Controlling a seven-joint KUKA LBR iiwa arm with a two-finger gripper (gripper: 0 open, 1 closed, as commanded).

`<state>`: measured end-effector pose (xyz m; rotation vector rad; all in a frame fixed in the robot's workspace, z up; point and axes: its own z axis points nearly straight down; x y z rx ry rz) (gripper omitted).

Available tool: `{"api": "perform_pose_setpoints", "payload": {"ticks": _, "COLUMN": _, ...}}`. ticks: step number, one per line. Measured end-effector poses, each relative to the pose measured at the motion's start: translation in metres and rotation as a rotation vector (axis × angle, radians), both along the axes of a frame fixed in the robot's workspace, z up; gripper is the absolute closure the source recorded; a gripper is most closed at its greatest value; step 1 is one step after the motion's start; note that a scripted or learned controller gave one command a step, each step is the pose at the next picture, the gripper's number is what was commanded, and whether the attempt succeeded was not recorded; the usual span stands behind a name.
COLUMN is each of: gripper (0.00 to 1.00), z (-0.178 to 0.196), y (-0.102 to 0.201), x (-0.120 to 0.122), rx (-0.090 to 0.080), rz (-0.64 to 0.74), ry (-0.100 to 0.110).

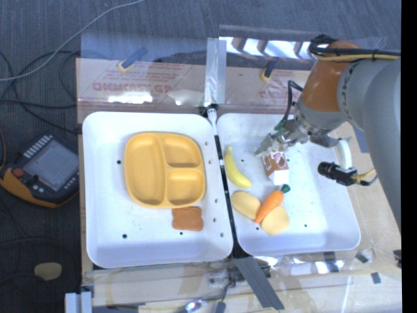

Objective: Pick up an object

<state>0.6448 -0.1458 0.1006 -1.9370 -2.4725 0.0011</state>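
From my remote station, I see the grey arm (pixel 365 90) with its orange band reaching in from the right over the right-hand white bin (pixel 326 230). Its end effector (pixel 279 139) hangs low over the bin's upper middle, just above a small brown-and-white carton (pixel 276 165); I cannot tell from this angle whether it is apart or together, and nothing shows clearly between its tips. The carton lies on the bin floor, a banana (pixel 234 169) to its left near the dividing wall. Below them a carrot (pixel 271 204) rests across two pale yellow pieces (pixel 246 204), touching both. In the left-hand bin (pixel 104 233) sits a yellow sectioned plate (pixel 165 169), with a brown toast-like slice (pixel 187 219) just below its lower edge. A handheld control pendant (pixel 42 169) lies on the floor at left.
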Motion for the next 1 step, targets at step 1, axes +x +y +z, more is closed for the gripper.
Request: {"api": "perform_pose_setpoints", "payload": {"ticks": 1, "gripper": 1.00, "z": 0.0828, "y": 0.1015, "x": 0.0235, "rx": 0.000, "rz": -0.139, "ry": 0.000}}
